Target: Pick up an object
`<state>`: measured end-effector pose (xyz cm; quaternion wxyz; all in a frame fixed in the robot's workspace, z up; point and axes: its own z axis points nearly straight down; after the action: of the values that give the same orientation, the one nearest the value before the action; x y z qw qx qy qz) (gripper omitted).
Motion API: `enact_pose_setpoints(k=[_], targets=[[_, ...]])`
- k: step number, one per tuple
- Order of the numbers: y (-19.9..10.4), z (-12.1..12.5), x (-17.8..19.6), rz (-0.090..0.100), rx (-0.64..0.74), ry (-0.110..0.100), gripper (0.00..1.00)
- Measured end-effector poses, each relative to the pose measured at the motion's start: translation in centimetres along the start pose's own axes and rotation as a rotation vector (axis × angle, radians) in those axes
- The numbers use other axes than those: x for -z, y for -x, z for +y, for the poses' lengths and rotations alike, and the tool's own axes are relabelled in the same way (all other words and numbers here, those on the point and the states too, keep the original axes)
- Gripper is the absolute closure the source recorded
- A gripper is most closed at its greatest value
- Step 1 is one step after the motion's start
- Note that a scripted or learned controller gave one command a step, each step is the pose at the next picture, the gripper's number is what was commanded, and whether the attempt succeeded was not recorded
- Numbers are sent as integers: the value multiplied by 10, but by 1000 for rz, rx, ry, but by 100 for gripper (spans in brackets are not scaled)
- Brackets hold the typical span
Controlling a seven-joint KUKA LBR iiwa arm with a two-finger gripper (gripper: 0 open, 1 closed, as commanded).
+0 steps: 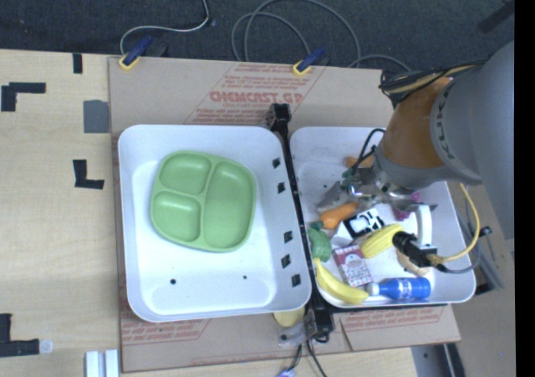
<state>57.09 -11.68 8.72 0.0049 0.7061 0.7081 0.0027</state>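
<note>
the grey arm (pixel 468 116) with its orange band reaches in from the right and covers the far right part of the right bin (pixel 322 143). its gripper (pixel 361 191) hangs low over the clutter in the middle of that bin; whether the jaws are apart or together cannot be told, since the wrist hides them.

the left bin (pixel 138 283) holds a green divided plate (pixel 203 201), lying flat toward its far left and well apart from everything else.

the pickable things all crowd the right bin. a yellow banana (pixel 334 285) curves along the near left edge, with a blue bottle (pixel 405 288) lying on its side just to its right. a second yellow piece (pixel 378 241) lies between them and the gripper. an orange carrot-like piece (pixel 341 214) sits just beside the gripper on its near left, touching a black and white card (pixel 364 223). a green item (pixel 320 243) lies against the left wall, and a reddish packet (pixel 353 266) lies near the banana.
</note>
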Motion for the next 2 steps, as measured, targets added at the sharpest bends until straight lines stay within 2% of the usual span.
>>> enact_pose_setpoints(k=[1,2], targets=[[-9,-8,0,-2,-1,0,0],[-9,-7,9,-2,-2,-2,100]])
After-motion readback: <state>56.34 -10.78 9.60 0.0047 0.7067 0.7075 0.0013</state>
